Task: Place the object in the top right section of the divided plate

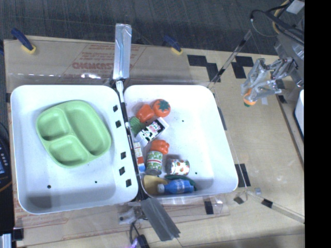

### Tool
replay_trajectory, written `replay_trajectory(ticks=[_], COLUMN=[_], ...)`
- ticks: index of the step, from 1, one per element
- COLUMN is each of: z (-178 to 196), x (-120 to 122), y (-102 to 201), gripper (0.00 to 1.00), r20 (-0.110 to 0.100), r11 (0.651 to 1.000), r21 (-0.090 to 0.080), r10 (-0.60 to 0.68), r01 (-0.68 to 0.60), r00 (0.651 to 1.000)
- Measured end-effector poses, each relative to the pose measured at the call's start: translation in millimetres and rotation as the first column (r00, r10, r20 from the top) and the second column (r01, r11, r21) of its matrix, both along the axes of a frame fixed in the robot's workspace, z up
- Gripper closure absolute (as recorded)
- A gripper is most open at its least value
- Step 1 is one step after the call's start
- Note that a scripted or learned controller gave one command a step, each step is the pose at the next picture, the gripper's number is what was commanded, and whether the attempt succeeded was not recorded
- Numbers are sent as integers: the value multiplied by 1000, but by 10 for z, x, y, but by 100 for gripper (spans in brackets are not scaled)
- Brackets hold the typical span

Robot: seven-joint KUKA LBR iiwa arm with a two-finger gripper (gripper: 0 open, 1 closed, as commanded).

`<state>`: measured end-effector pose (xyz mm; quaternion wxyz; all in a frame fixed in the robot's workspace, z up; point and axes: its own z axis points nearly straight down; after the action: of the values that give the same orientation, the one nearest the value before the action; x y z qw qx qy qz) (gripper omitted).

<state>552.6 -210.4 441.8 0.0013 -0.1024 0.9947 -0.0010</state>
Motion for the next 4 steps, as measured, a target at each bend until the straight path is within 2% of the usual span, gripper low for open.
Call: replay_trajectory(ticks=[1,2,4], z=[114,17,251], x=[9,72,94], y=[1,15,22], gripper=[100,100,100], r20=[3,-2,6], r11=[1000,984,984], r21=[-2,1,-6], r10=[2,177,180], r01=[-2,-177,-180], r00=[1000,984,984])
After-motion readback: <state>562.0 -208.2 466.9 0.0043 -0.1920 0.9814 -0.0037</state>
